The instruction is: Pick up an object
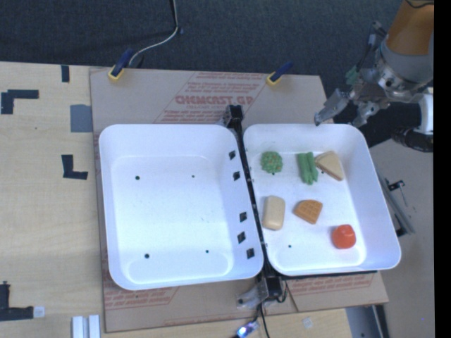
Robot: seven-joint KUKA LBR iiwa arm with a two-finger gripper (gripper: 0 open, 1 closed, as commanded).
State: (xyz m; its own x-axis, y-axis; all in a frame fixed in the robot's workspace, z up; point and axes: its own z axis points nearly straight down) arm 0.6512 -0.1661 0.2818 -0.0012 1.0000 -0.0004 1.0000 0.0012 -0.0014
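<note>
Dark carpet lies behind a pale wooden bench (42, 189) where a cardboard sheet (204, 97) carries two shallow white bins. All the candidates sit in the right bin (373, 189): a green bumpy ball (271, 163), a green pod (306, 167) touching a tan wedge (330, 165), a cream block (274, 212), an orange waffle-like piece (308, 210) and a red piece (344, 236) near the front right corner. Beside it, the left bin (120, 189) shows bare floor. Above the right bin's far rim hangs the claw (342, 108), its fingers spread wide with nothing between them, on the arm (409, 34) with its orange band. Risks, as I judge them: the pod and wedge lie so close that closing on one may nudge or drag the other, and the rounded ball could squirt out of a shallow pinch.
</note>
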